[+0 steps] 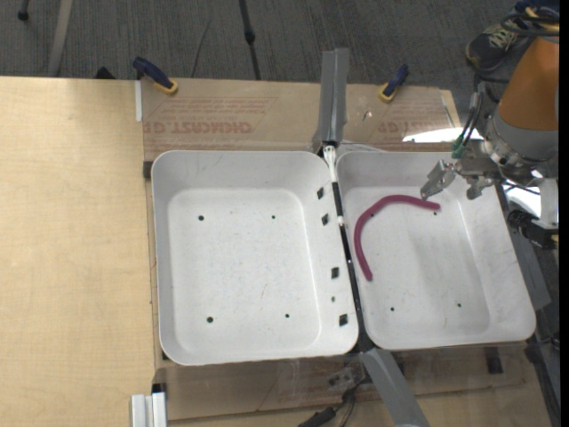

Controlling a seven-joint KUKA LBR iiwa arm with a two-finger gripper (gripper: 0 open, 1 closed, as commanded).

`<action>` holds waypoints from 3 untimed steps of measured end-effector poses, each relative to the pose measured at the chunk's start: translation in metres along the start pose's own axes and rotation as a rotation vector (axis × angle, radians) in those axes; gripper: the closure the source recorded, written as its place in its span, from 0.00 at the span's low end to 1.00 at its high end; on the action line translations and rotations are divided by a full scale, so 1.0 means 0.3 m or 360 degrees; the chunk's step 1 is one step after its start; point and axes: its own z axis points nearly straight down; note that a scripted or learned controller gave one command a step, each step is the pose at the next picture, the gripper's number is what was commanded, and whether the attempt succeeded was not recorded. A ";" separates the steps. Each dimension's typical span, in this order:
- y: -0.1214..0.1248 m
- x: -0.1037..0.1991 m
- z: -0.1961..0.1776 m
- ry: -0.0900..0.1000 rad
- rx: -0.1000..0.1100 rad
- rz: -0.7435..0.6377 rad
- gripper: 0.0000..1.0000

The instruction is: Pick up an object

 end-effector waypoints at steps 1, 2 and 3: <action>-0.052 0.182 0.325 0.0002 0.0005 0.0200 0.00; 0.176 0.202 0.321 0.0001 -0.0001 0.0300 0.00; 0.177 0.208 0.290 0.0004 0.0001 0.0294 1.00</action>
